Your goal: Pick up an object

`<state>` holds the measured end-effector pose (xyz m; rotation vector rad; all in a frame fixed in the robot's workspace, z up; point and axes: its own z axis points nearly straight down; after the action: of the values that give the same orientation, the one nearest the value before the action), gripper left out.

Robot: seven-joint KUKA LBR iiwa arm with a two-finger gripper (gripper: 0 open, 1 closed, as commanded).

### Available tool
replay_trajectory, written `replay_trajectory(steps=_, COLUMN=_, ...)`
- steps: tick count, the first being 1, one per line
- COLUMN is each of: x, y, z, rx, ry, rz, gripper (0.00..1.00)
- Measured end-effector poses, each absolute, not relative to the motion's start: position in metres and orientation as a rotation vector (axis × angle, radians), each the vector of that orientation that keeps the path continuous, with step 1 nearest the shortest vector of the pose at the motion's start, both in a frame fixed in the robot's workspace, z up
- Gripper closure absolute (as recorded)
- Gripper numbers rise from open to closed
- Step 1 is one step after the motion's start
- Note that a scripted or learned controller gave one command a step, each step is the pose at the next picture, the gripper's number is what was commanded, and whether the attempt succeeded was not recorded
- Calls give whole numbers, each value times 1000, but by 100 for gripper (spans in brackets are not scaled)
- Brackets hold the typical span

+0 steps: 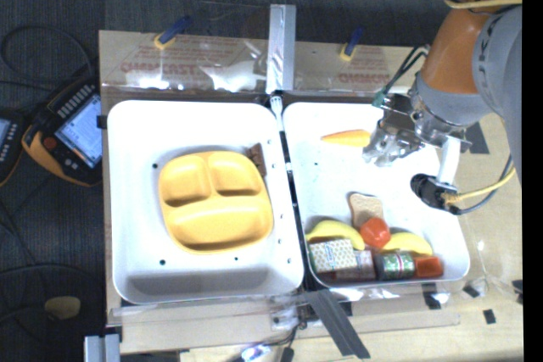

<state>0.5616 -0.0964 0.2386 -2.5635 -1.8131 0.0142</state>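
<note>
Arm: the grey arm with the orange band (450,55) is reaching in from 3 o'clock, hanging its gripper (392,144) over the upper part of the right bin (322,191).

Jaws: whether they are standing open or closed cannot be told; nothing is showing between them.

Nearest thing: an orange carrot-like piece (346,136) is lying flat on the bin floor just at the gripper's 9 o'clock, apart from the other items.

How it will likely handle: it is looking light, stiff and smooth, probably a plastic toy; being tapered, it may be slipping out of a pinch near the tip, so taking hold across the thicker middle seems safest.

Other candidates: crowding the bin's 6 o'clock edge are a yellow banana (407,243), a red tomato (374,231), a slice of bread (366,206), a small box (333,254) and a green-labelled can (395,265), touching one another and harder to take singly.

Left bin: a yellow divided plate (215,199) is lying in the middle of it.

Writing: red print is running along the clear sheet (153,64) at 12 o'clock, too blurred to read; the labels on the can and box are also unreadable.
</note>
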Motion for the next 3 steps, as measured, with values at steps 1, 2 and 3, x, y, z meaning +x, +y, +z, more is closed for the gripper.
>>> replay_trajectory(steps=1, x=504, y=-124, z=275, rx=-2176, ry=-2261, rz=10, gripper=100)
replay_trajectory(steps=2, x=504, y=-124, z=275, rx=-2176, ry=-2261, rz=10, gripper=0)
replay_trajectory(steps=3, x=544, y=-120, z=167, rx=-2087, ry=-2340, rz=8, gripper=0)
